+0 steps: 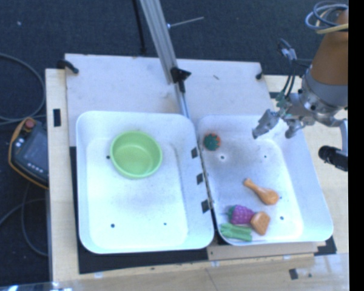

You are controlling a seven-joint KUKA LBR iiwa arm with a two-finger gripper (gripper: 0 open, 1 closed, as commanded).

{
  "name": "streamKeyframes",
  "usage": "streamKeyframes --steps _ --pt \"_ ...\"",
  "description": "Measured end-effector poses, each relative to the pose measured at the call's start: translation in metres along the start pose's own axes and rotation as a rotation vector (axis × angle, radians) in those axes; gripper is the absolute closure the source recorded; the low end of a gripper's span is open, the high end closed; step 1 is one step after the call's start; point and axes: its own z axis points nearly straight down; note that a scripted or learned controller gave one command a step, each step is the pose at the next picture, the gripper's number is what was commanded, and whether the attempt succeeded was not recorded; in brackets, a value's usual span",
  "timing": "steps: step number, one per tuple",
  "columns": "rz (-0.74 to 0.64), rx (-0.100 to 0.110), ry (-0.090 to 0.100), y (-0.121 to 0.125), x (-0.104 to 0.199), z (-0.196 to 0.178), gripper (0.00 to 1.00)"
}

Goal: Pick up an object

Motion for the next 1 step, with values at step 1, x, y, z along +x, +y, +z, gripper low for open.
streamKeyframes --steps 1 --pt "0.0 0.0 0.0 0.0 0.0001 0.0 0.0"
